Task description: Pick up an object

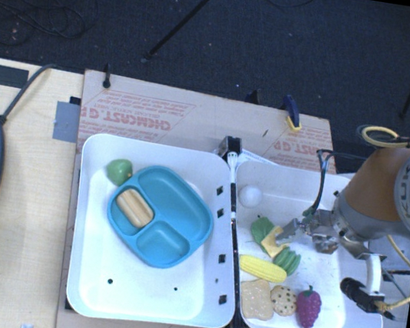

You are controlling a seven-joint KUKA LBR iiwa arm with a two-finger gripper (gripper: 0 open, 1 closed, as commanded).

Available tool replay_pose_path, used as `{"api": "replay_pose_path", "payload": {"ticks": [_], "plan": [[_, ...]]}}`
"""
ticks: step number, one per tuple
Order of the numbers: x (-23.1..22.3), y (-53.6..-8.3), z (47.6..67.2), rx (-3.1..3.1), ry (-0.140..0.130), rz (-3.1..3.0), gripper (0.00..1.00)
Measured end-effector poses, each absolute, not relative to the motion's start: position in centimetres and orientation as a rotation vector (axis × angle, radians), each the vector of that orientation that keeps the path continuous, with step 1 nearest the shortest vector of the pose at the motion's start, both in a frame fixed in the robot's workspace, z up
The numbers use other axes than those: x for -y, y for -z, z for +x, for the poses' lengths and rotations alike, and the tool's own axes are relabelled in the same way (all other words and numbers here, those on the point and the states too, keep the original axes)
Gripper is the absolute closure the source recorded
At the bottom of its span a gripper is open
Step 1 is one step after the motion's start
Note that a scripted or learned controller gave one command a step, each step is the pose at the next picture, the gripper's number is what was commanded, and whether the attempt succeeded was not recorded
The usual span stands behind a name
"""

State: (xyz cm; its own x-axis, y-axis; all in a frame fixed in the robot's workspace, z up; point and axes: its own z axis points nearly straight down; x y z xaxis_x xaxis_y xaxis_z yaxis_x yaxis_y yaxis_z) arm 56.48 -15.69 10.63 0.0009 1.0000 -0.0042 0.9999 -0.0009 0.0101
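Claw (293,230) low in the right bin (334,323), just right of the yellow wedge (272,245) and green pieces (262,229); finger spacing unclear, cannot tell any hold. Below the wedge: corn cob (262,269), cookie (283,299), purple grapes (308,307). Above it, near the bin's corner: white ball (250,196).
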Motion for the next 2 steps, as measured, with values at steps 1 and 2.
{"api": "replay_pose_path", "payload": {"ticks": [1,2], "plan": [[11.3,-9.3,53.8,-2.210,-0.013,2.212,0.00],[16.5,-19.3,55.8,-2.211,-0.005,2.216,0.00]]}}
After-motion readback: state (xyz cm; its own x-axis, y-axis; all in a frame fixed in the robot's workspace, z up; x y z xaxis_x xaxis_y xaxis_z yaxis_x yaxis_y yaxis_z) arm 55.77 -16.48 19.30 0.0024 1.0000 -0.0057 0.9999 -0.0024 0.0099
